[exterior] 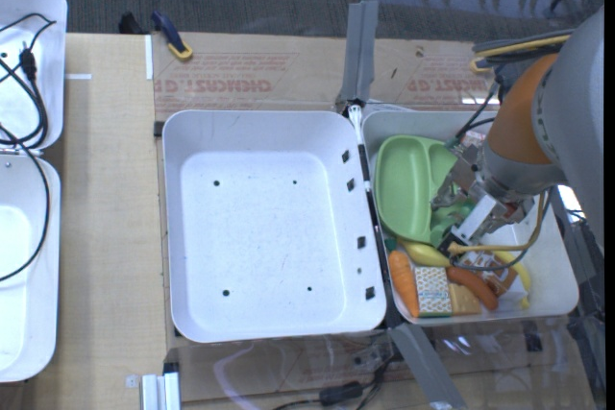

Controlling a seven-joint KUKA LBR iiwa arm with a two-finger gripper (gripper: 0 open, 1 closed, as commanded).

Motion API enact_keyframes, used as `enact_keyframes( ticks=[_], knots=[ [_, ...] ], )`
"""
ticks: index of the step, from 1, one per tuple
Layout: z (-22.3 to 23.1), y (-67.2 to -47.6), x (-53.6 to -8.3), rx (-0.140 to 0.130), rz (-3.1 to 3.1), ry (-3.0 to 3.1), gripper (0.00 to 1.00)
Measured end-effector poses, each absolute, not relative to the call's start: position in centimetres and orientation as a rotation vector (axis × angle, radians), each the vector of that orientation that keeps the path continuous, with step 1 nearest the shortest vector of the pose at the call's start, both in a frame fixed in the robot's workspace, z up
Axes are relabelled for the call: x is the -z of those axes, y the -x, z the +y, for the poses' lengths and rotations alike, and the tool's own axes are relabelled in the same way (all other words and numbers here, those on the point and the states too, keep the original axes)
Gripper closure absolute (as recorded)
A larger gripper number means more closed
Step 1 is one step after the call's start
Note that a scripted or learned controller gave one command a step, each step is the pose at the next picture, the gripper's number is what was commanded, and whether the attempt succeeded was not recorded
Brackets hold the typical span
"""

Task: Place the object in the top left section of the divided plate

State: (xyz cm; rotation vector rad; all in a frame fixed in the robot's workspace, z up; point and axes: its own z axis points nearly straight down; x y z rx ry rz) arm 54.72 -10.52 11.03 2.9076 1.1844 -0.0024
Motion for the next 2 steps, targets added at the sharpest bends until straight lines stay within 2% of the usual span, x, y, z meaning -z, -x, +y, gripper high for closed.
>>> enact_keyframes(
  ticks=[1,2],
  knots=[
    [-10.2,-49.27,-10.72,-0.067,0.793,-3.022,0.0],
    [-10.22,-49.24,-10.69,-0.065,0.79,-3.023,0.0]
  ],
)
